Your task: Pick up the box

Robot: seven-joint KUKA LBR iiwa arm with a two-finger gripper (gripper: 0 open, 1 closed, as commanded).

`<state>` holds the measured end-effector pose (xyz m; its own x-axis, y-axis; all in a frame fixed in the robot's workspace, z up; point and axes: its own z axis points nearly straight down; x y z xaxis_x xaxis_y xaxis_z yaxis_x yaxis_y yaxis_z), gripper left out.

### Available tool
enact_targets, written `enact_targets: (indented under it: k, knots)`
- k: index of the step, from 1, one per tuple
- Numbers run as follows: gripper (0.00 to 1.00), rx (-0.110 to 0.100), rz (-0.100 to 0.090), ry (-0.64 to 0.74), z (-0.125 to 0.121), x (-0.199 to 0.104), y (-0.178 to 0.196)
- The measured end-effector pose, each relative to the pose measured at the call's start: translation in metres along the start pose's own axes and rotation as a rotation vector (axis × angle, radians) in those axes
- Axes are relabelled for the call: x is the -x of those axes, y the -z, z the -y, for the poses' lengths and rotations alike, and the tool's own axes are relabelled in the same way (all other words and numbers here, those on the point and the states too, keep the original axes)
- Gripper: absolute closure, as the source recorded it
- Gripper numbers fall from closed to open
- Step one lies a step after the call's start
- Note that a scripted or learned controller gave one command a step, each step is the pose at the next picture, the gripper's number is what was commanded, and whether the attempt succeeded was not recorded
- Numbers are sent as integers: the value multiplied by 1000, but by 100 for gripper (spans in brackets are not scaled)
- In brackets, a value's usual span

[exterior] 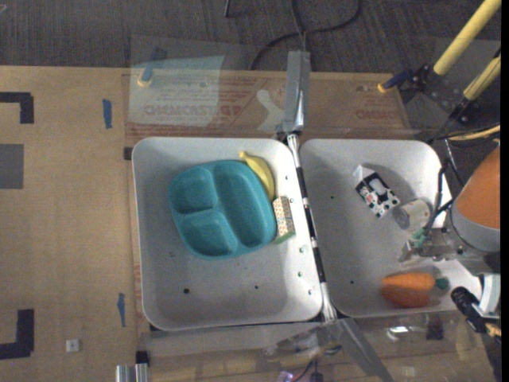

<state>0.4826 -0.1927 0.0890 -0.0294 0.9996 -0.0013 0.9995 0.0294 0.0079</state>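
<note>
I had the pincer [420, 243] low over the right bin [343, 281], near its right wall, with the grey arm [477, 205] coming in from that side. The metal parts at the wrist end were small and partly blurred from my seat, so I could not tell whether the pincer was spread or pressed together, and I saw nothing caught in it. It seemed to hover close to the bin floor; whether it touched I could not say.

Just beside it, up and to the left, lay a small pale cylinder [413, 212]. Just below it lay a carrot [409, 289], orange with a green stub at its right end. A little further up and left lay the box [376, 191], small, white with dark markings, tilted on the bin floor and apart from the cylinder.

By my judgement the step in hand was the approach to the box, not yet done. To do it well I would have lifted the pincer clear of the cylinder, brought it over the box, turned it to match the box's slant, and come down astride its narrow sides.

Further out, the left bin [199, 305] held a teal tray [220, 209], with a banana [261, 170] and a sponge [284, 217] along its right edge. Both bins sat on the tabletop [64, 237].
</note>
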Motion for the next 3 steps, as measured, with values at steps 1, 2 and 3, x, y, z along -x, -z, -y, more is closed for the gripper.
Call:
enact_targets:
  k: [1, 2, 3]
  knots:
    - [100, -4, 1, 366, 1, 30, 181]
    - [100, 1, 5, 365, 0, 32, 192]
    - [100, 6, 9, 362, -1, 34, 203]
